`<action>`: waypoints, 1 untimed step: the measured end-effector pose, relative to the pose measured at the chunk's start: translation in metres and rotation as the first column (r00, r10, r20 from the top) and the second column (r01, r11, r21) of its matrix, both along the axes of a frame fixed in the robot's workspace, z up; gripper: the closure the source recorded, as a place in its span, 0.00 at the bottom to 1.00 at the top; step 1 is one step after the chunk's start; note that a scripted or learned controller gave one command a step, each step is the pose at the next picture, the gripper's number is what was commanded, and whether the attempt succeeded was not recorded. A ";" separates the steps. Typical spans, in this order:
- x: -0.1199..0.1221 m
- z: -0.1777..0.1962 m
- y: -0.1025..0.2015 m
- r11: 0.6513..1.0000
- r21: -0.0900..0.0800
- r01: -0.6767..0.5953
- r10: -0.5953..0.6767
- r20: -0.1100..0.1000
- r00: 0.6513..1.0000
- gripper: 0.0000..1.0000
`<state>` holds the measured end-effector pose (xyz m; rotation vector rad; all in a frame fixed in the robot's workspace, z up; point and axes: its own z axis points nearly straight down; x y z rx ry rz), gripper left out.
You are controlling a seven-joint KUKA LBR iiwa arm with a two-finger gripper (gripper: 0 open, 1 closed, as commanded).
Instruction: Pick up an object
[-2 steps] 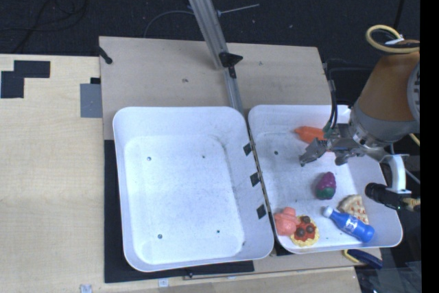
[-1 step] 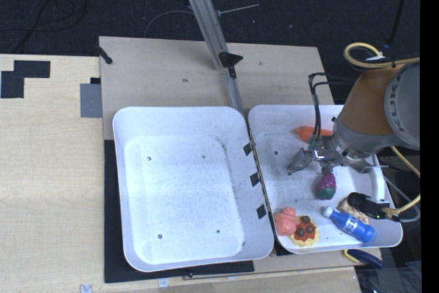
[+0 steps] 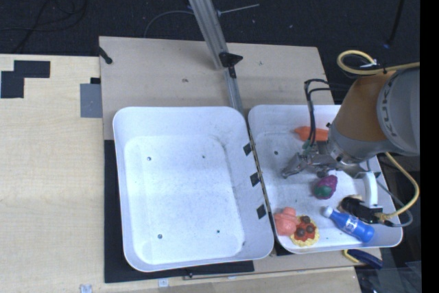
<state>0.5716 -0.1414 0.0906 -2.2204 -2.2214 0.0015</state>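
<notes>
— Where is your claw right now?
— My claw [image 3: 296,167] sits low over the right bin [image 3: 274,130], in the middle right of the frame, pointing toward the left. Its two fingers stand spread wide, with nothing between them

— And the things to pick?
— All in that right bin. A purple object [image 3: 326,185] lies just beside my claw, to its lower right. An orange piece [image 3: 306,133] shows just above my wrist. Near the bin's lower edge rest a pink object [image 3: 286,220] and, touching it, a yellow and red one [image 3: 304,232]. A blue bottle [image 3: 351,224] lies in the lower right corner

— The other bin?
— The left bin [image 3: 130,127] stands beside it on the desk [image 3: 55,168], their rims touching
</notes>
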 end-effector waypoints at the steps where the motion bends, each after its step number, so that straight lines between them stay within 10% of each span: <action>1: 0.000 0.012 -0.001 1.000 0.000 0.002 -0.002 0.002 1.000 1.00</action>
